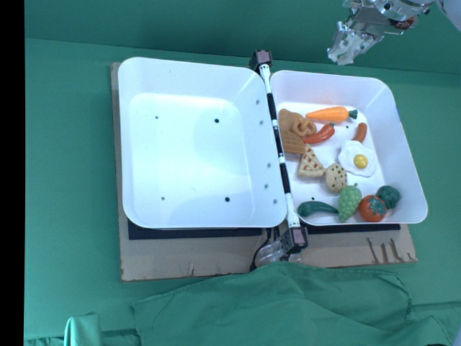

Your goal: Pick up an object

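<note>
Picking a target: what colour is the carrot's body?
Orange, with a green top; carrot in the camera view.

Orange carrot, red tomato, green grapes — white bins, green cloth

A robotics lab test bench, as we read it.

We see a table draped in plain green cloth, two shallow white bins clipped together on a cardboard sheet, toy plastic food heaped in the right bin, and a metal robot tool hanging above: a staged setup, not a home.
</note>
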Motion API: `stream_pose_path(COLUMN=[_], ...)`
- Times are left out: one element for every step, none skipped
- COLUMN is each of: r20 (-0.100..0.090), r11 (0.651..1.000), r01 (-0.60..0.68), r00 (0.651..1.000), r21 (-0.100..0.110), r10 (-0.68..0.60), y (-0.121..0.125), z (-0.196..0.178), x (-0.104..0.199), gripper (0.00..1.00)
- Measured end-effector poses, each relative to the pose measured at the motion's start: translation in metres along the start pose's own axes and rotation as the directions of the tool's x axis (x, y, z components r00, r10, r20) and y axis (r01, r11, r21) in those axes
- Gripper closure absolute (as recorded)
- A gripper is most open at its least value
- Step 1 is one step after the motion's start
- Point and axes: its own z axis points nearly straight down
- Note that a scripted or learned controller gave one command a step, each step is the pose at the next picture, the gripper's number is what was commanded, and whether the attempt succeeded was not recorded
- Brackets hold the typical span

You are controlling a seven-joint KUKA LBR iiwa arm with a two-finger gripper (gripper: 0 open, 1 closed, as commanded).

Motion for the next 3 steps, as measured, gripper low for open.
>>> stream_pose_path(r20=[-0.002, -0.001, -0.001], r11=[1.0, 1.0, 1.0], r01=[0.003, 0.002, 0.003], r00=[1.0, 1.0, 1.0], r21=[-0.001, 0.002, 0.0], r10=[-0.003, -0.002, -0.003], y=[-0.02, -0.039, -0.061], z=[0.001, 0.025, 0.03], x=[0.052, 0.094, 0.142], gripper=[1.0, 1.0, 1.0])
